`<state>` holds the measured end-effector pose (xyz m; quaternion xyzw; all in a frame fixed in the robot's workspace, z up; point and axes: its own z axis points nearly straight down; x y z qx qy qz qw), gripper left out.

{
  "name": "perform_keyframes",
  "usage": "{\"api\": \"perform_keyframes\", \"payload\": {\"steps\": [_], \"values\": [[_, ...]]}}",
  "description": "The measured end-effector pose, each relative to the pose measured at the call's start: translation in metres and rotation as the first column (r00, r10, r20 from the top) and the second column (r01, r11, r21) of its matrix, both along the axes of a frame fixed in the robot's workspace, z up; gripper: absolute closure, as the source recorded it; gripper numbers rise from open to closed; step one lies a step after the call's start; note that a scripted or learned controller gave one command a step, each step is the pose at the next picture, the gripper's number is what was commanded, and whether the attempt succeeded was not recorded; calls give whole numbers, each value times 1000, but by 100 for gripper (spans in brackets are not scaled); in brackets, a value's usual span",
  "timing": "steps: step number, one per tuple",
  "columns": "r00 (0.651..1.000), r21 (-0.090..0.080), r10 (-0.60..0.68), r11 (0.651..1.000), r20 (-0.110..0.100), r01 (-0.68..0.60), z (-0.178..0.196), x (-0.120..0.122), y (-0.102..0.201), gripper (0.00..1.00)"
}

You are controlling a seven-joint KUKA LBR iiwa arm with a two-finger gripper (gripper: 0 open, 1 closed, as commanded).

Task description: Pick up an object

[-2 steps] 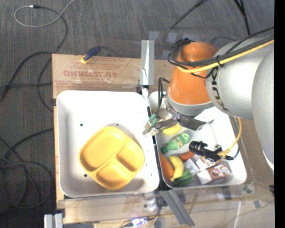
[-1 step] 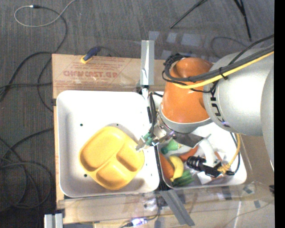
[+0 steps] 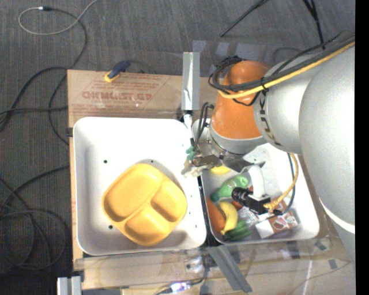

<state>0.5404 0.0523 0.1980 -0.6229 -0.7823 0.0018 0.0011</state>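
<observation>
Dark grey carpet floor (image 3: 115, 34), black cables (image 3: 49, 17) looping across, flattened cardboard sheet (image 3: 121, 98) beneath bench

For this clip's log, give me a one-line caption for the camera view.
Arm reaches over the right bin of cluttered items; a yellow tray lies in the left bin.

faint red print on cardboard sheet (image 3: 124, 98), unreadable

You are looking down on a robotics lab: a grey industrial arm (image 3: 323, 115) with an orange band (image 3: 239, 101) reaches over a bench (image 3: 124, 98) carrying two white bins (image 3: 92, 144), on dark carpet (image 3: 86, 34) strewn with loose black cables (image 3: 34, 17). Flattened cardboard lines the bench, and cabling runs along the arm.
</observation>
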Motion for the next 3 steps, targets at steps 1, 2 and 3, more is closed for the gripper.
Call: {"api": "perform_keyframes", "payload": {"steps": [1, 2, 3], "values": [[999, 0, -41, 999, -2, 41, 15, -58, 26, 100], [956, -3, -294, 956, -1, 294, 13, -42, 26, 100], [974, -4, -226, 974, 1, 226, 10, -23, -8, 100]]}}
